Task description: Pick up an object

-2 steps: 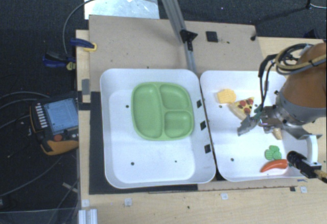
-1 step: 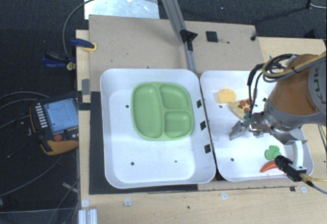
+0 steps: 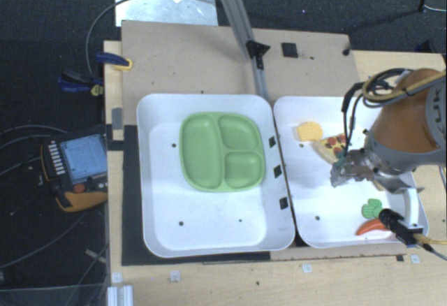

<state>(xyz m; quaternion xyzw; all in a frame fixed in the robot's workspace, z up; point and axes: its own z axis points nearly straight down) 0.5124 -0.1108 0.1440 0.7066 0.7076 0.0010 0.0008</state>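
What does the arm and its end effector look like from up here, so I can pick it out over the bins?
The arm has a rounded orange band above a grey wrist section. Black and yellowish cables loop off its upper side. The end effector is a small grey metal assembly below the wrist; finer markings are too blurred to read.

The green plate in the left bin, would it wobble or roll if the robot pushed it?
Probably neither. The green plate lies flat in the left bin, so it would likely slide. It looks like stiff plastic, probably light. Its low rim may be hard to pinch.
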